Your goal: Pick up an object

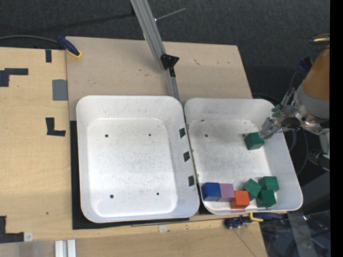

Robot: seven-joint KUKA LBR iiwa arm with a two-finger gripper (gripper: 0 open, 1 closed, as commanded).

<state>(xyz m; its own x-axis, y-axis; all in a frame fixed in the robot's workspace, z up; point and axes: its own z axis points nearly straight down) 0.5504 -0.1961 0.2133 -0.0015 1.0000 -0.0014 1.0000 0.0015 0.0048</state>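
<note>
Near the front edge of the right bin (pixel 214 116) lie several blocks (pixel 241 193). Farther right, the gripper (pixel 266 130) touches a green cube (pixel 254 141); whether it grips I cannot tell, lifting seems left

1. One fixed camera looks down from above, at a slant, on the pale wooden bench (pixel 134 63).
2. It stands far enough back to frame both shallow white plastic bins (pixel 128 103) whole, centre frame.
3. The grey, orange-banded arm (pixel 316 90) enters at right edge.
</note>
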